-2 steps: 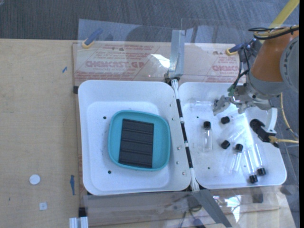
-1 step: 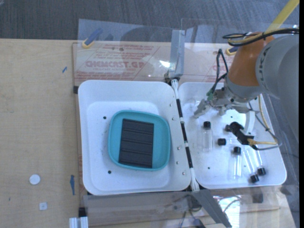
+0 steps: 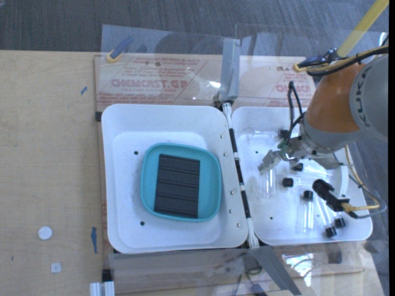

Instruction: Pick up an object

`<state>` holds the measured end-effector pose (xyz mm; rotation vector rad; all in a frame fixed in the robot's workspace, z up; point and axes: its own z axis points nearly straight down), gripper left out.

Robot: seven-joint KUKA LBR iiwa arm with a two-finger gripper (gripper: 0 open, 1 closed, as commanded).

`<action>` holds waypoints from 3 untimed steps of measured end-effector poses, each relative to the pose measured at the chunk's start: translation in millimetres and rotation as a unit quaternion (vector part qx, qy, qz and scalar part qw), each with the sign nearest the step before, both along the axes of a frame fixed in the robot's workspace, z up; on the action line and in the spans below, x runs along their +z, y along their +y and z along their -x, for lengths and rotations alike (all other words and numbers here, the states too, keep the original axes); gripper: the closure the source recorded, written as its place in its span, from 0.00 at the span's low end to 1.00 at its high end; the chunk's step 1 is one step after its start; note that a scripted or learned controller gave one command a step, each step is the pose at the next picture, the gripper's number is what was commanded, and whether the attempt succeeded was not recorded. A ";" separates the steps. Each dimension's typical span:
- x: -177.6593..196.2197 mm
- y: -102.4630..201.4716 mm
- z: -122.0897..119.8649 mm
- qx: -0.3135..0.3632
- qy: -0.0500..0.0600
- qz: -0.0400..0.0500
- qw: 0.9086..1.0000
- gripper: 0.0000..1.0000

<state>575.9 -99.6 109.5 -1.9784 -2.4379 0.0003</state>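
I see the gripper (image 3: 271, 161) low in the right bin (image 3: 259, 227); I cannot tell its state. Left of it, across the divider, a teal tray (image 3: 148, 184) carrying a dark slatted block (image 3: 178, 185) sits in the left bin (image 3: 117, 165). Small black pieces (image 3: 287, 182) lie just right of it.

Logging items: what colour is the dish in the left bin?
Teal dish, seen in the camera view.
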 end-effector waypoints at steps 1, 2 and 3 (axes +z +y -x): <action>58.3 -112.1 3.7 0.017 -0.003 0.002 1.000 0.00; -21.6 -99.7 -43.2 0.061 -0.005 0.003 0.998 0.00; 35.6 -71.6 19.1 0.086 -0.001 0.000 0.996 0.00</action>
